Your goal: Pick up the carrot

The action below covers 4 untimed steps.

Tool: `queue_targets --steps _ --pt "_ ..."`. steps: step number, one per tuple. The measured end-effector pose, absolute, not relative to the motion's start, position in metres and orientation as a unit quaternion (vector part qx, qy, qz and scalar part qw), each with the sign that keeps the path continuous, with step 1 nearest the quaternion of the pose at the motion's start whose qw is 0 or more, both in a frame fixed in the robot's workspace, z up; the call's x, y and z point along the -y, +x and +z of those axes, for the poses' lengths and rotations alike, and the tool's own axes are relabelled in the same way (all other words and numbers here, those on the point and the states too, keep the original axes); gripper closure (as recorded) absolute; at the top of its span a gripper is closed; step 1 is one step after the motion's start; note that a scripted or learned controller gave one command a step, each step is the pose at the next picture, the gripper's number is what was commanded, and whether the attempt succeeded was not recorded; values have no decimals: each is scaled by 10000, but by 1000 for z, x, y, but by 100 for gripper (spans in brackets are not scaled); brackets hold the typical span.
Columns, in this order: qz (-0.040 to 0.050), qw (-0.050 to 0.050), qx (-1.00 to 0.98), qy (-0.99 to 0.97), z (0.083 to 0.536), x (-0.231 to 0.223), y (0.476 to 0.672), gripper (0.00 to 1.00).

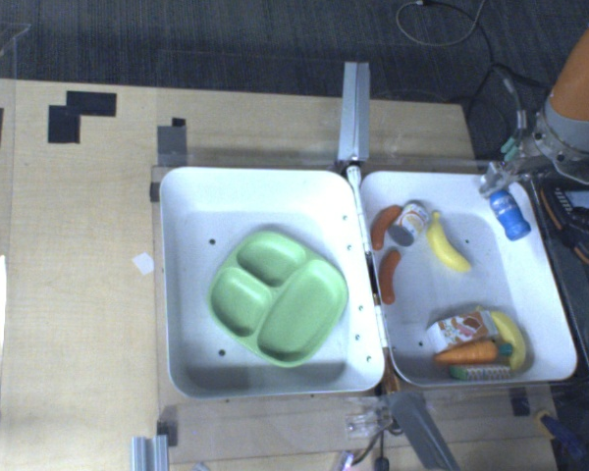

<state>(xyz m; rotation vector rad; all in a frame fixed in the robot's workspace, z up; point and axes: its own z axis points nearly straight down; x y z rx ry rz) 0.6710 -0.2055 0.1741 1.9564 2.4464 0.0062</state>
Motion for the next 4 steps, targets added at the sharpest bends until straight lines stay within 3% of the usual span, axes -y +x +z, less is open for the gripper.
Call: queue_targets --steps 1,3,4 --pt "-8 2 -7678 6407 86 205 669 100" --pt "18 47 -8236 5672 99 192 672 100" --pt "16 49 -9022 4313 89 204 672 100"
